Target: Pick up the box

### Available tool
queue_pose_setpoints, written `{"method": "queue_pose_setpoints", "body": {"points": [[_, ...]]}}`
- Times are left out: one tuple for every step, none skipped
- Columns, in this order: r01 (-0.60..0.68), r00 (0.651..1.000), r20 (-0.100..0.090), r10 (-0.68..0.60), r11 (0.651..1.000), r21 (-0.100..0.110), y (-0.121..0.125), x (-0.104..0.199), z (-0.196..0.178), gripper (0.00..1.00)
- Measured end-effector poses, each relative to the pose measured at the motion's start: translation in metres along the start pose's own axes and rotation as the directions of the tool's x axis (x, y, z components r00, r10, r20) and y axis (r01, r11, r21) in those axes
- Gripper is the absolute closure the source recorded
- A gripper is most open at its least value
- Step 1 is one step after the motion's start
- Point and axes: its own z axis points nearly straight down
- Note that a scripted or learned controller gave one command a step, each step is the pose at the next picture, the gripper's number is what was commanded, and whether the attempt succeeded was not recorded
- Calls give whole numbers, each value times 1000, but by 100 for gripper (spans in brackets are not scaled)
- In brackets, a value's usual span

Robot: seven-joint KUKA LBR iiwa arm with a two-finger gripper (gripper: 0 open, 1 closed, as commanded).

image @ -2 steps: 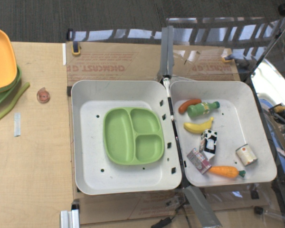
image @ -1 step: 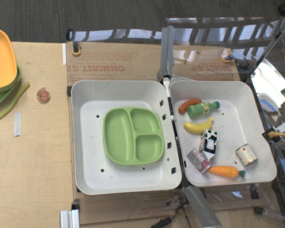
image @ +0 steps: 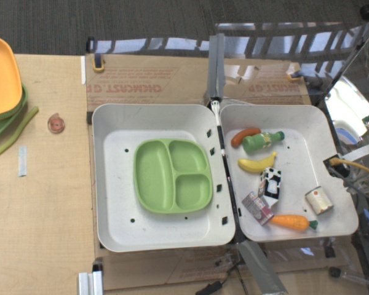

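The right-hand shallow white plastic bin (image: 317, 118) holds all the loose goods, and the box sits among them. I take the task's thing to be the small black-and-white patterned box (image: 271, 183), lying near the middle of that bin, just below the yellow toy banana (image: 257, 163). Its lower end touches or overlaps a flat pinkish-grey packet (image: 257, 207), which is boxy too and could be the one meant; I cannot settle that from here.

An orange toy carrot (image: 292, 222) lies just beside the packet along the bin's near wall. A small white-and-tan carton (image: 318, 200) rests apart, towards the right wall. A red toy sausage (image: 245, 136) and a green toy bottle (image: 262, 141) lie together at the far side.

The left white bin (image: 107, 183) carries a light green divided plate (image: 172, 176), likely waiting as the place to drop things.

How the claw stands, and whether it has hold of anything, I cannot tell. The box rests on the bin floor, so I judge the pick not yet made. The crowding packet and banana could spoil a grasp.
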Motion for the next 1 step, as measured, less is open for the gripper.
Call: {"method": "queue_pose_setpoints", "body": {"points": [[2, 1000, 0, -2, 1000, -2, -31, 39, -51, 100]]}}
